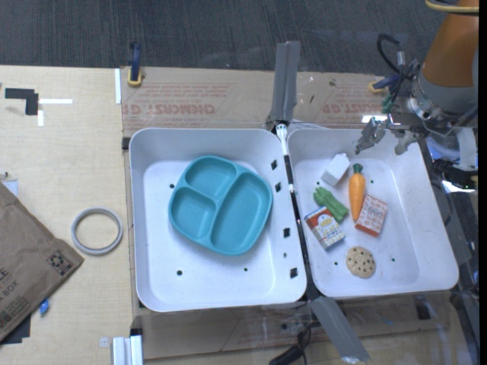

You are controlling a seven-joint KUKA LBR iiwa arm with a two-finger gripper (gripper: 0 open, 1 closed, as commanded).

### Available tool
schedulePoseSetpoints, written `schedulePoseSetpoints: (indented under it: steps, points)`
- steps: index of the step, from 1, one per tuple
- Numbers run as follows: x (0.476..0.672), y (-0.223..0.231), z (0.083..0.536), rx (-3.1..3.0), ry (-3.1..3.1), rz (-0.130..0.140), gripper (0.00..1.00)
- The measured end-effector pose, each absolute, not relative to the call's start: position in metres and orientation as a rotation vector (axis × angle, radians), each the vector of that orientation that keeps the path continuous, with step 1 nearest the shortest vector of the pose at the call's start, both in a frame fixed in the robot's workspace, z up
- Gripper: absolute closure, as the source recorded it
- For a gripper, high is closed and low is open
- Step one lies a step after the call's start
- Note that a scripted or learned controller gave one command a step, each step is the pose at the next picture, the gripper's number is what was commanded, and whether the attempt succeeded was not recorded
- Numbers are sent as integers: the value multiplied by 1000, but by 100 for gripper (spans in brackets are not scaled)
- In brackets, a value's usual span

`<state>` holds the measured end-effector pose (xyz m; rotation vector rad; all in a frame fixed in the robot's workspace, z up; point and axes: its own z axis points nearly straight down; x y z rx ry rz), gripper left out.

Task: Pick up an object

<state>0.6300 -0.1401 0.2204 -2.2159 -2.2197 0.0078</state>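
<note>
Two shallow white bins sit side by side on the bench: left bin (148, 204), right bin (426, 226).

Arm (450, 48): grey with an orange band, entering at upper right, above the far right corner of the right bin.

Divided plate (221, 204): teal, three compartments, lying flat near the middle of the left bin, slightly tilted in plan.

Gripper (386, 137): hanging over the far edge of the right bin, nothing visible between its parts; whether the claw stands wide or narrow cannot be told from this angle.

Tape ring (97, 230): pale, lying on the bench left of the left bin.

Right bin contents, clustered in its left half:
- Carrot (356, 191): orange with green top, lengthwise, just right of the white block.
- Red carton (371, 215): small box, touching or just beside the carrot's lower end.
- Second carton (326, 229): red and white, near the bin's left wall.
- Green item (330, 202): lying between the white block and the second carton; kind unclear.
- White block (335, 169): farthest of the group, nearest the gripper yet apart from it.
- Cookie (360, 262): round, speckled, nearest the front wall.
</note>
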Motion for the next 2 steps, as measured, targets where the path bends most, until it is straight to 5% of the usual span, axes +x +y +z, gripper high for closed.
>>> schedulePoseSetpoints:
  steps: [1,2]
  points:
    - [631,-141,225,-2210,-2220,14,100]
    - [601,-108,296,-2412,-2008,10,100]
